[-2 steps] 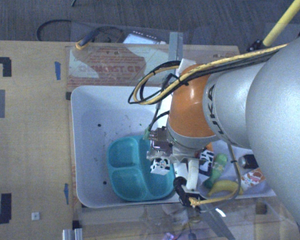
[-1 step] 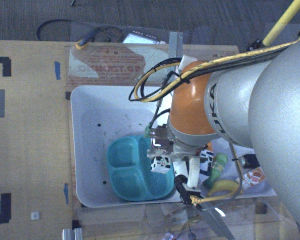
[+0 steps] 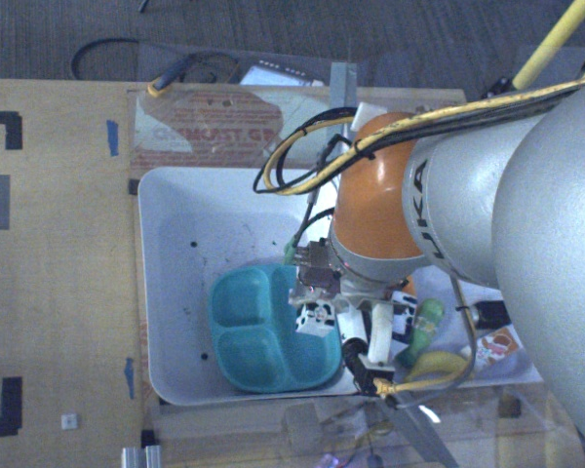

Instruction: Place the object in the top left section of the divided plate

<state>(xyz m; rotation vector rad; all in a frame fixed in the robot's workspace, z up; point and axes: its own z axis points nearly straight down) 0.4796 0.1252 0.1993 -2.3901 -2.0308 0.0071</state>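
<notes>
A teal divided plate (image 3: 263,344) lies in the left white bin (image 3: 171,261), toward its near right side. Three of its sections show: one at the upper left, one at the lower left, and a larger one on the right. My gripper (image 3: 315,305) hangs over the plate's upper right edge, under the orange band of the arm (image 3: 375,203). A small white part with dark marks (image 3: 317,318) shows at its lower end. The arm hides whatever lies right below the gripper, and I cannot make out any held object.
In the right bin, partly under the arm, lie a green bottle (image 3: 426,325), a yellow banana (image 3: 434,365) and an orange-and-white packet (image 3: 497,344). Cables loop above the wrist. Tan bench surface lies left of the bins.
</notes>
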